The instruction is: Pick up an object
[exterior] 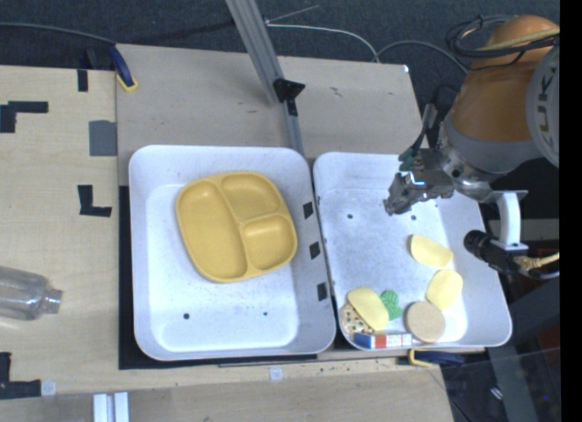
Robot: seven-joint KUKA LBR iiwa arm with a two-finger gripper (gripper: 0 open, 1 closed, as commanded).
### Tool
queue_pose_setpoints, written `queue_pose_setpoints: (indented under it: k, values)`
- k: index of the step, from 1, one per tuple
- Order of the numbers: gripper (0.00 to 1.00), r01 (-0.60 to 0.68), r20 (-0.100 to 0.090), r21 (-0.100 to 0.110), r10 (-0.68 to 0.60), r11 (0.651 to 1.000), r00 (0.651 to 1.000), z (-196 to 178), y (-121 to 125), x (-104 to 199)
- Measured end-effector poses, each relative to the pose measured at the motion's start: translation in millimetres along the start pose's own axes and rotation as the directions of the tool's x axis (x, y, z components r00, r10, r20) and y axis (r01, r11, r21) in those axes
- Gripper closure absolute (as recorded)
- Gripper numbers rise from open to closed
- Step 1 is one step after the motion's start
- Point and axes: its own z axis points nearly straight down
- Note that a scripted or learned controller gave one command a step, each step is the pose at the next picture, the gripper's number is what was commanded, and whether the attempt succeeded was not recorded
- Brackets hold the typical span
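Here, jaws [401, 200] hover above right bin [364, 229].

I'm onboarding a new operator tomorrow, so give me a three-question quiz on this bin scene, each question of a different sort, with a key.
1. True or false: the yellow divided plate lies in the right bin.
2. Multiple choice: the gripper is above which bin? A) left bin B) right bin C) neither
3. Fill in: the small green item lies near the right bin's ____ edge in the camera view.

Key:
1. False; it lies in the left bin.
2. B.
3. Bottom, among the pale yellow pieces and the round tan piece.
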Motion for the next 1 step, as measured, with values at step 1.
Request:
queue_pose_setpoints:
  k: [1]
  values:
    - [1.00,-0.005,0.001,0.003,0.005,1.000,1.000,59.1,16.8,-35.8]
